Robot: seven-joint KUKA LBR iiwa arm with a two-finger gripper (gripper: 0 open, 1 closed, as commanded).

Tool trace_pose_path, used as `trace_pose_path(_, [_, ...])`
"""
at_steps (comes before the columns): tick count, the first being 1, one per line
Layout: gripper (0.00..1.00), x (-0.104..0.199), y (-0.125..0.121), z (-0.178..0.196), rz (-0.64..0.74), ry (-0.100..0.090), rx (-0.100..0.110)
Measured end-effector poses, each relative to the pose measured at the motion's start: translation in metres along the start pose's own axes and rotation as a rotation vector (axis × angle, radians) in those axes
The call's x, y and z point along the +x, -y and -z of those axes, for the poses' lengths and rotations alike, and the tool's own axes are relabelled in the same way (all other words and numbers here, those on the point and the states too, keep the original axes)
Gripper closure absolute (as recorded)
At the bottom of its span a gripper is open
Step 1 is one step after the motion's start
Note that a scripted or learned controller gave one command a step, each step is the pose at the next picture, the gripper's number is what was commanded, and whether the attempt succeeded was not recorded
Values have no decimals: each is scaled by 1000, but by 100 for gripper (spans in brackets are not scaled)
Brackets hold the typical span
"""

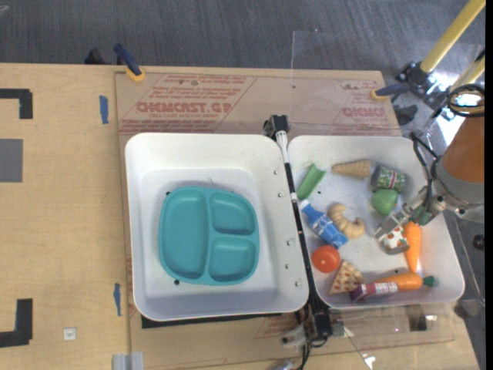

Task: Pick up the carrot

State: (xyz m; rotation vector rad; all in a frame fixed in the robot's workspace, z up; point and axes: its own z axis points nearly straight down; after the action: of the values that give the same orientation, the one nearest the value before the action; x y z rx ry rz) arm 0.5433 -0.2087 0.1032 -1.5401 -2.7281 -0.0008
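I see the big tabletop (pixel 62 206) with two white bins. The left bin (pixel 142 206), far from my pincer (pixel 408 220), holds a teal tray (pixel 208 235). The right bin (pixel 454 272) is full of toy food. My pincer is low in that bin, and I cannot tell if it is wide or narrow. The carrot (pixel 414 245) lies just under and beside the pincer, maybe touching. A little box (pixel 394 239) sits right by it too. I think I am at the grabbing step. Next I should close on the carrot and lift.
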Motion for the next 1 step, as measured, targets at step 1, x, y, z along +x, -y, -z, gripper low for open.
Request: trace_pose_path(1, [100, -1, -5, 14, -1, 8, -14])
